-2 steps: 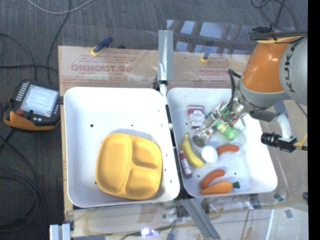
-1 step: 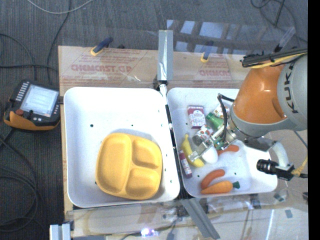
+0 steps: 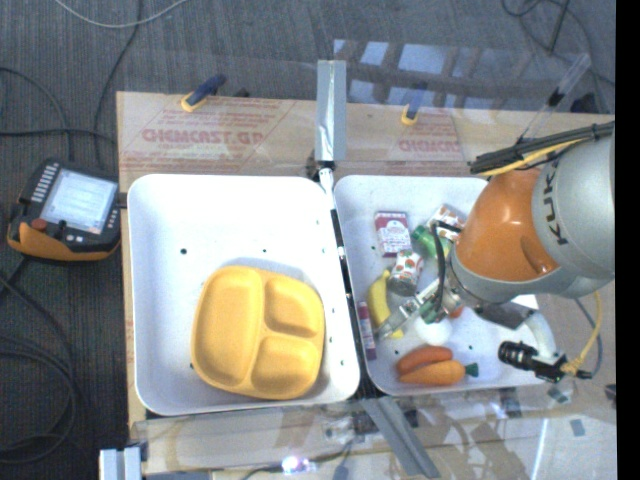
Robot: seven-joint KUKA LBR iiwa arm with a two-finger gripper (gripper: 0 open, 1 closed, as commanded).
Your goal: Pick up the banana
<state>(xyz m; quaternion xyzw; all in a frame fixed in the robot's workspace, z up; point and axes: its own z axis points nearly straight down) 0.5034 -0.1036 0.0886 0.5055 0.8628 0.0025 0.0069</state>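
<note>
– Well, how far along with the task?
– Not far yet. Banana (image 3: 378,301) not lifted: lying flat on the floor of the right bin (image 3: 520,393), in the lower middle of the frame, just beside the wall shared with the left bin (image 3: 150,268). Gripper (image 3: 410,313) low over the clutter, just right of the banana, maybe touching, but not seen around it.
– Open or closed, the tool?
– Cannot tell; too much hidden under the orange wrist and the cables. No yellow seen clamped, so no hold to report.
– So what left to do?
– Probably everything that counts: closing on the fruit, then lifting clear of the bin.
– Enough room for this?
– Tight, judging from here. Left of the banana, the bin wall and a dark red pen-like thing (image 3: 365,330) along it. Above, a red carton (image 3: 392,230) and a small spotted packet (image 3: 405,265). Below and to the right, two carrots (image 3: 430,365), near but apart. To the right, the arm itself.
– And open space?
– Upward mostly. Also the left bin, with much bare white floor around the yellow tray (image 3: 260,333), well apart from all this.
– Any risk?
– Possibly pushing the banana against the wall, or catching the pen-like thing together with it.
</note>
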